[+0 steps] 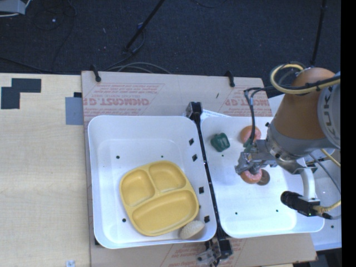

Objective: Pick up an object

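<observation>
In the right bin (261,227) lie a dark green object (220,142), an orange round object (247,132) and a pinkish-orange round object (252,176) with a small brown piece (263,178) beside it. My gripper (247,164) hangs low over the right bin, directly above and touching or nearly touching the pinkish-orange object. The arm's grey and orange wrist hides the bin's far right part.
The left bin (105,149) holds a yellow divided plate (159,198) and a beige rounded object (192,230) at its front right corner. A black divider edge (203,166) runs between the bins. Cardboard lies under both.
</observation>
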Action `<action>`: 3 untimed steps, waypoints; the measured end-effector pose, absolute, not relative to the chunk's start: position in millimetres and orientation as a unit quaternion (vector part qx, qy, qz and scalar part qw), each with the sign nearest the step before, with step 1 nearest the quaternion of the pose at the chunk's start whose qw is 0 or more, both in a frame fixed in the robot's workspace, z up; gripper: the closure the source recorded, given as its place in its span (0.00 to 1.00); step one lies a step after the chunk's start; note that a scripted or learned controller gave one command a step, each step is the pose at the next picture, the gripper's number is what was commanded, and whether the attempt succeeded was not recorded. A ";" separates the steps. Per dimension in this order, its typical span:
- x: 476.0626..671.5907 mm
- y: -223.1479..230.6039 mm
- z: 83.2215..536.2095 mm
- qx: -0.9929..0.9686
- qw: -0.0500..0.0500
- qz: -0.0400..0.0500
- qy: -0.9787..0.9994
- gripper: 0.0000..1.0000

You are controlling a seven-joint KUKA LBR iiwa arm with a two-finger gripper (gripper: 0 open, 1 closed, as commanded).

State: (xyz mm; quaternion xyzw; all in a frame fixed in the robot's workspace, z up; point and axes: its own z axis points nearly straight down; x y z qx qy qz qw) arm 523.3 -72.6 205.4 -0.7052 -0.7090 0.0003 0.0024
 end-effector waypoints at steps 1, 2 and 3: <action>530.3 -29.5 207.7 -0.706 0.002 0.000 -0.709 1.00; 525.6 16.0 209.3 -0.705 0.003 0.001 -0.709 1.00; 525.1 68.6 222.8 -0.705 0.002 0.001 -0.709 1.00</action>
